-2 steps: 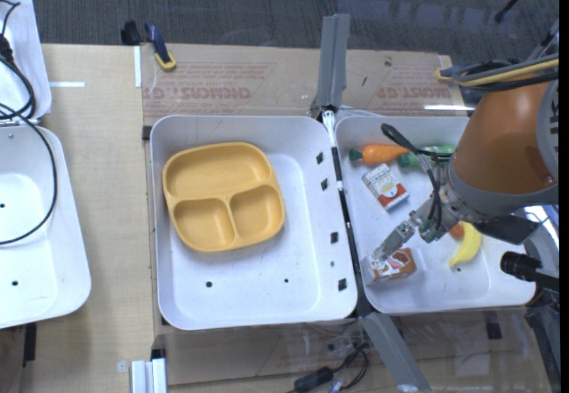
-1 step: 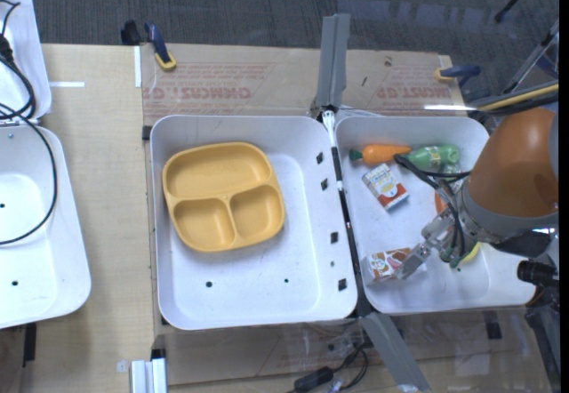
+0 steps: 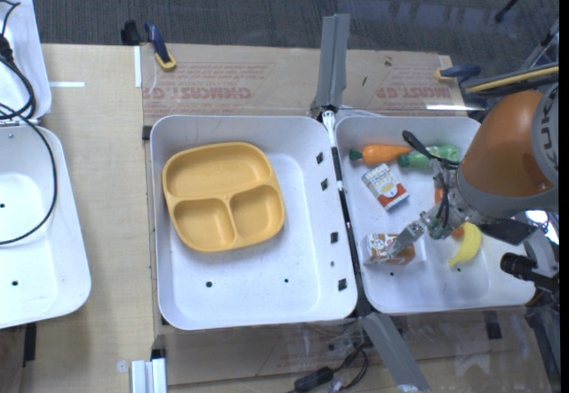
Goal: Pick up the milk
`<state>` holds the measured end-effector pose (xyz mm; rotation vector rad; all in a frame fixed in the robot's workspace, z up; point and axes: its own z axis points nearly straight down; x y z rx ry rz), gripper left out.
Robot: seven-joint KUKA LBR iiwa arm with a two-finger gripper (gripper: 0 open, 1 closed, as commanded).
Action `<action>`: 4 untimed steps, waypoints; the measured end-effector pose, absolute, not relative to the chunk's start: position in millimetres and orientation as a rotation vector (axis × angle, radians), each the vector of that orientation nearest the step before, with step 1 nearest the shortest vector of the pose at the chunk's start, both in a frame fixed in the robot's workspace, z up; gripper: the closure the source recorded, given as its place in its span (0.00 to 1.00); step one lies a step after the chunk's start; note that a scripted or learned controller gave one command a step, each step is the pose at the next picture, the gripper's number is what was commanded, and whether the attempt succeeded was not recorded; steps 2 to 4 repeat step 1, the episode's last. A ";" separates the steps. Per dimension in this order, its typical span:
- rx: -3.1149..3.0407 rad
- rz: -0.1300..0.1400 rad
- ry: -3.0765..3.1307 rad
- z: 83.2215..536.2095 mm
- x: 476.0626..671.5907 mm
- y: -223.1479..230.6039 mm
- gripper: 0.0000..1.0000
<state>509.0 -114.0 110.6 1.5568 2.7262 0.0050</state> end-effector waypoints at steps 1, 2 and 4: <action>1.631 0.010 2.663 104.4 502.0 -107.4 0.00; 1.631 0.010 2.663 104.4 502.0 -107.4 0.00; 1.631 0.010 2.663 104.4 502.0 -107.4 0.00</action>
